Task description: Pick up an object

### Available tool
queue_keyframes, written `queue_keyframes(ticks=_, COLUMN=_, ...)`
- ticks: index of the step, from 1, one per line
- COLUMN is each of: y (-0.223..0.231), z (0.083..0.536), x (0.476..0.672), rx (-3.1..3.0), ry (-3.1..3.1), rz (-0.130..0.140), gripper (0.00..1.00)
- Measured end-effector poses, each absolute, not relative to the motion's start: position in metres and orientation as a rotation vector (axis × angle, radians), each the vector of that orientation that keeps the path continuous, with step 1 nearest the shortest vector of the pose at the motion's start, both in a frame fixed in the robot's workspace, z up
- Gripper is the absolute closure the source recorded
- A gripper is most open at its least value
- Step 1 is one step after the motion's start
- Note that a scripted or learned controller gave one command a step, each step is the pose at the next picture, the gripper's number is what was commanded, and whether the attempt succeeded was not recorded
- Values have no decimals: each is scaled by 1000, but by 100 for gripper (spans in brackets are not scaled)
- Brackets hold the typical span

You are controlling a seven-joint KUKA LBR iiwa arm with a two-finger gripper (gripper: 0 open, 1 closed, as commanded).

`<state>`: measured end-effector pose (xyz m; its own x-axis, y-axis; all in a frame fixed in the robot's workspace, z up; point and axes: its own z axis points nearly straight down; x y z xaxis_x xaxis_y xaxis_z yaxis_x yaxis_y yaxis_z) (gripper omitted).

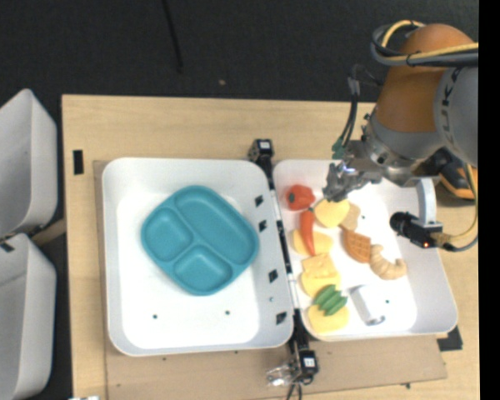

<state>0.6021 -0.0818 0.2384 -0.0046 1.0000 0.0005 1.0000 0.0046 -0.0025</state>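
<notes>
The pincer (pixel 337 188) stands low over the upper-left part of the right bin (pixel 425 307), at the end of the grey arm (pixel 408 98) that reaches in from the right with its orange band uppermost. Whether it is open or closed cannot be told from this view, and no item can be seen in its hold. Its tip lies just above a pale yellow piece (pixel 332 214) and just right of a red tomato (pixel 299 196); contact with either cannot be confirmed.

The candidate items all lie in the right bin. An orange carrot (pixel 307 232) lies below the tomato, slanting downward. A yellow cheese-like block (pixel 320 271) sits below the carrot. A green pod (pixel 331 300) rests on another yellow piece (pixel 327 318) near the bin's lower-left corner. A brown bread-like piece (pixel 358 244) lies right of the carrot, with a tan croissant-shaped piece (pixel 388 266) just beside it. A small grey cylinder (pixel 363 303) lies toward the lower middle.

The left bin (pixel 125 307) holds a blue divided tray (pixel 200 238), lying flat and turned at an angle. Both bins rest on a wooden bench (pixel 83 132).
</notes>
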Motion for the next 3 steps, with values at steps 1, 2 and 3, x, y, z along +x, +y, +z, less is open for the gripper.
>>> queue_keyframes(ticks=1, y=-33, z=243, x=584, rx=-2213, ry=-2227, rz=0, gripper=100)
queue_keyframes(ticks=2, y=-44, z=248, x=578, rx=-2220, ry=-2221, rz=2, gripper=100)
queue_keyframes(ticks=3, y=-40, z=249, x=578, rx=-2218, ry=-2224, rz=1, gripper=100)
